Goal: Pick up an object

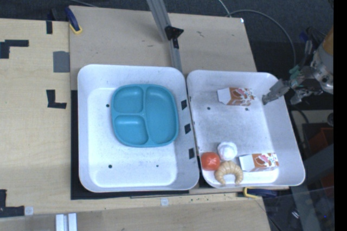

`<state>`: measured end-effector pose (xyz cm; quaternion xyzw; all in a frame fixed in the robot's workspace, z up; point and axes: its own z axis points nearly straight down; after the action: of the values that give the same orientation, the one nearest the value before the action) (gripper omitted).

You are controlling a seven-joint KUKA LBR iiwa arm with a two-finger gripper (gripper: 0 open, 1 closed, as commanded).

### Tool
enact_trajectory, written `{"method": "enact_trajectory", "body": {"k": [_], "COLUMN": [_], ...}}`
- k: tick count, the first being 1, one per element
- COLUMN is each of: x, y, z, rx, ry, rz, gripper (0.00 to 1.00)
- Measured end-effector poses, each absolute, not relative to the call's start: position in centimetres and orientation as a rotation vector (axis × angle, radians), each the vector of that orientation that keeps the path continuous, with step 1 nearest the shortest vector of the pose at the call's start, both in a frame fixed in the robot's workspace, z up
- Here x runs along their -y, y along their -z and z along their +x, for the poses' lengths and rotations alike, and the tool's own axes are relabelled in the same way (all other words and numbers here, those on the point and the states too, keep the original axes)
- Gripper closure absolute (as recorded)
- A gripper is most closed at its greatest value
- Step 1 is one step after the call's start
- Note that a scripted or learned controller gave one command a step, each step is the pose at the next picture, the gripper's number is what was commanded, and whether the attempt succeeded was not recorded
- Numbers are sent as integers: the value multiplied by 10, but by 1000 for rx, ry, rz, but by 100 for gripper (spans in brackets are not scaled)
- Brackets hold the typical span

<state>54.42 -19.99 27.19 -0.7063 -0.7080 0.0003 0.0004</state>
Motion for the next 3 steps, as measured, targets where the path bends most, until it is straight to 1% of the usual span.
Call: {"method": "enact_trajectory", "body": {"k": [1, 3], "x": [200, 192], "y": [-272, -173], "z": [544, 529], "rx": [2224, 2219], "ry": [-1, -6], "rz": [-2218, -2215], "gripper": [0, 0]}}
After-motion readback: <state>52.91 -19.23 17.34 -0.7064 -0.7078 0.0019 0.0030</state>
